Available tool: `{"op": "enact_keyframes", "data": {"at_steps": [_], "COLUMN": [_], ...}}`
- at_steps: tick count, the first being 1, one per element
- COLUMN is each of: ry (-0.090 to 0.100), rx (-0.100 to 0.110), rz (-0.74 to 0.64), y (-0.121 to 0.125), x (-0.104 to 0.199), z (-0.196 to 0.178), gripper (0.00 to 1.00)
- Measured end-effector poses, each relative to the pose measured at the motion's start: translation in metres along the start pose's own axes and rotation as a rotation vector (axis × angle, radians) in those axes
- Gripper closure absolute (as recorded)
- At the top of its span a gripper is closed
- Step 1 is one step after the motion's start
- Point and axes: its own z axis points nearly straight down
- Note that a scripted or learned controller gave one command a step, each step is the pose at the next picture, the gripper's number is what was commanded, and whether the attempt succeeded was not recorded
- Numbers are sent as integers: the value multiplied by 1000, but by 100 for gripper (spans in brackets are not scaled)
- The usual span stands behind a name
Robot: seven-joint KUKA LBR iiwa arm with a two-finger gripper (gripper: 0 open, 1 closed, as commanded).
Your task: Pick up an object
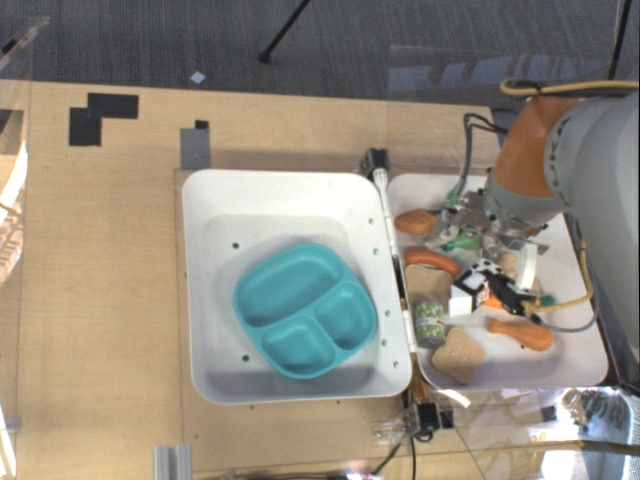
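While the grey arm with its orange band reaches in from the right, its gripper hangs low over the middle of the right bin, among a crowd of small things. Whether anything sits between the gripper's tips cannot be told, nor how it stands, since the wrist and cabling cover that spot.

Around it lie several food-like objects. An orange-brown roll sits near the bin's upper left corner, and a red-orange sausage shape lies just below it. A tan slab rests beside the left wall, with a green speckled packet touching its lower end. A tan heart-shaped biscuit lies at the bin's front, and an orange carrot-like piece rests to its right. A small black-and-white block sits right by the gripper, close against the sausage and the slab, so the space there is tight.

The left bin holds a teal divided plate, lying flat and turned at an angle. Both bins rest on the wooden tabletop.
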Motion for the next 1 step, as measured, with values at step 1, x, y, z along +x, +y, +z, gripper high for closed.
{"op": "enact_keyframes", "data": {"at_steps": [1], "ry": [1], "rx": [5], "rz": [65], "y": [-44], "x": [-2], "z": [-1], "gripper": [0]}}
